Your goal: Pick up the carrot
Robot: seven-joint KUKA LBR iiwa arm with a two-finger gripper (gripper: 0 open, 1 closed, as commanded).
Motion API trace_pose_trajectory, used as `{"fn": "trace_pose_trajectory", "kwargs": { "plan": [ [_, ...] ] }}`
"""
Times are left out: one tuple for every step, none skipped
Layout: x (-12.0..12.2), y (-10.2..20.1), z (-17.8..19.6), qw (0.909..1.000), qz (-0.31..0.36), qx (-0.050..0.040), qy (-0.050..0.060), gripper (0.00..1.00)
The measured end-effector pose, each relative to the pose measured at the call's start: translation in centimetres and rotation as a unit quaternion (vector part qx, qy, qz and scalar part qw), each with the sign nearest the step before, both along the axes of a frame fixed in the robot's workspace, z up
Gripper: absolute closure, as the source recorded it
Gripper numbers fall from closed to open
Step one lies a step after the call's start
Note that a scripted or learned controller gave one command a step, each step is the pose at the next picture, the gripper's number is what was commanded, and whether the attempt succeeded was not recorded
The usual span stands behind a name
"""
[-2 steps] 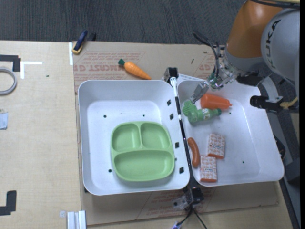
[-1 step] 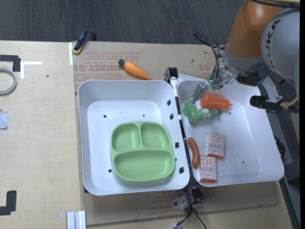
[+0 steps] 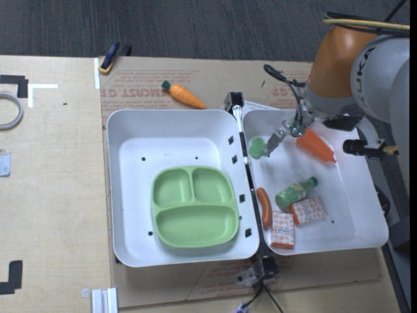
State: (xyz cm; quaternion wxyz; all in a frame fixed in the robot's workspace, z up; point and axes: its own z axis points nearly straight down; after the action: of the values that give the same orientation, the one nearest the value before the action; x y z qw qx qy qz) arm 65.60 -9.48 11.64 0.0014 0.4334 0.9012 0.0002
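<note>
While in the right bin [image 3: 345, 207], carrot [image 3: 316, 146] just beside the gripper [image 3: 294, 129] (orange, tilted)

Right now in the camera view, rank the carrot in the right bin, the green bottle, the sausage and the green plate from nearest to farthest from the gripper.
1. Carrot in the right bin, just right of the gripper.
2. Green bottle, below it, mid-bin.
3. Sausage, along the right bin's left wall.
4. Green plate, in the left bin.
</note>
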Motion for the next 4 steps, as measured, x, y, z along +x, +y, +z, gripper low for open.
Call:
{"fn": "trace_pose_trajectory", "kwargs": {
  "plan": [
    [0.1, 0.0, 1.0, 1.0, -0.001, -0.0003, -0.002, 1.0],
    [-5.1, -5.0, -2.4, 0.993, 0.118, -0.0001, 0.001, 1.0],
    [-16.6, -0.6, -2.4, 0.9854, 0.17, 0.0002, 0.001, 1.0],
    [-17.7, 0.5, 7.6, 0.9696, 0.245, -0.0006, 0.0, 1.0]
  ]
}}
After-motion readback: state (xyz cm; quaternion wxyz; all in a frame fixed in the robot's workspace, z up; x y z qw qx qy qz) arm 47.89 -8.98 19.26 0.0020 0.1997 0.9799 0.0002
